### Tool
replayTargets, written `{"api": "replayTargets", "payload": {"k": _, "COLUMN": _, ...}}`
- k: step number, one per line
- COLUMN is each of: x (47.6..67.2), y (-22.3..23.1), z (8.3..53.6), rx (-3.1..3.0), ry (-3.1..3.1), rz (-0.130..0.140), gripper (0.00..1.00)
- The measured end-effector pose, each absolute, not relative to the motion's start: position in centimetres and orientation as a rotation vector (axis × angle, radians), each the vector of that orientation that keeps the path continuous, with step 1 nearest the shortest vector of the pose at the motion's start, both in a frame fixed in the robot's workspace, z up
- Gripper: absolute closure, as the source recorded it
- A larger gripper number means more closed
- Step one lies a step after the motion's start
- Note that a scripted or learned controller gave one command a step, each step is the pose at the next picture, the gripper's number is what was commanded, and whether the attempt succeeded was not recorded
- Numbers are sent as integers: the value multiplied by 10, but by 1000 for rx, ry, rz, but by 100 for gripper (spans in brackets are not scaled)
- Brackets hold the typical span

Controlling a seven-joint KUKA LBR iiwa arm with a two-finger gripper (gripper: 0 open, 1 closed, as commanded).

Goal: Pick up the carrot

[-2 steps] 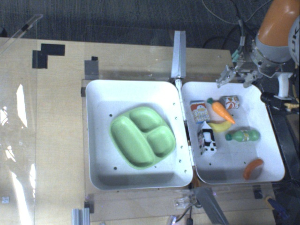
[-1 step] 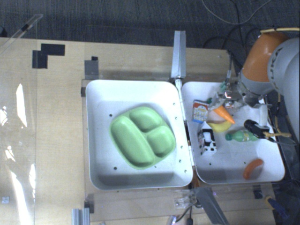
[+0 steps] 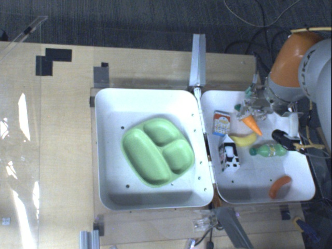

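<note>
A: Camera view, carrot location?
B: Right bin, far half, just above the banana, directly under the gripper.
A: Gripper state?
B: Touching carrot's top; finger spread indiscernible.

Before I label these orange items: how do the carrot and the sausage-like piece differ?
The carrot is bright orange and tapered to a point; the sausage-like piece is redder with rounded ends. The carrot lies at the right bin's far side, right beneath the claw; the sausage-like piece lies alone near the front corner. Both are small and elongated.
</note>
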State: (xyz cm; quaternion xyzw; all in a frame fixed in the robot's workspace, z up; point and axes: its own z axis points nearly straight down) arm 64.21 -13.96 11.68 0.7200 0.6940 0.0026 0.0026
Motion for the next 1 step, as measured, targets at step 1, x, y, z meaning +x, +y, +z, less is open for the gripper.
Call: {"api": "replayTargets", "payload": {"k": 1, "x": 671, "y": -110, "z": 198, "rx": 2152, "ry": 2280, "rz": 8, "gripper": 100}}
